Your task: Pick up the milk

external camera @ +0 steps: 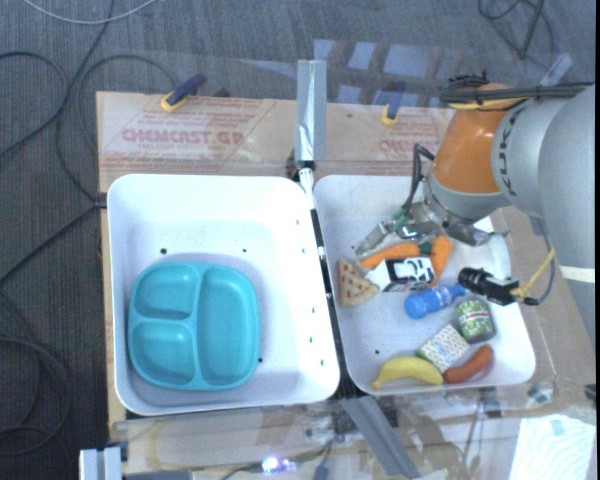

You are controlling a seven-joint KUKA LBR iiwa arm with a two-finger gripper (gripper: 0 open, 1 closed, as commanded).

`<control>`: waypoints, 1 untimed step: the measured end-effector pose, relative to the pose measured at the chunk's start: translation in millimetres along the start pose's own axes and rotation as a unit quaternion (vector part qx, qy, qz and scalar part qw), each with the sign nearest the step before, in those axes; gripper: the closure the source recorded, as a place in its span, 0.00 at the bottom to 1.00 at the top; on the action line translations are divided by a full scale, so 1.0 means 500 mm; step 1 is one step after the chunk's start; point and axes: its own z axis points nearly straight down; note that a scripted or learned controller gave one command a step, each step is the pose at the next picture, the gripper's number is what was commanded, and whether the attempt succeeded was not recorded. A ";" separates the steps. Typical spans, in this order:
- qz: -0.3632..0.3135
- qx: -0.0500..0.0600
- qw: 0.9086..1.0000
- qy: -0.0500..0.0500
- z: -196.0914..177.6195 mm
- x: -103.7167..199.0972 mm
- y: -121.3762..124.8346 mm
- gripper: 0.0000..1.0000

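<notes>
– White with black patches: milk (408, 271), lying flat in right bin (520, 368), near its middle, just right of pizza slice (356, 284).

– Why so hemmed in?

– Tipped in loose with other toy food, by the look of it. Carrot (395, 256) touching upper edge, blue bottle (432, 300) just below to the right. Banana (407, 372) and sausage (467, 363) well apart, against near wall.

– Long axis?

– Roughly left to right across the bin, right end slightly raised. Spout end: too small to tell.

– And gripper (398, 231)?

– Hanging just above the carrot, beside the carton's upper side, arm reaching in from the right. How far open: cannot tell. Nothing seen held.

– Judgement?

– Probably poised to descend; must shift slightly toward the near side, closing across the short axis, or likely to catch the carrot instead.
</notes>
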 end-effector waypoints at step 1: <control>0.043 0.004 0.999 0.003 -0.042 0.055 -0.102 0.00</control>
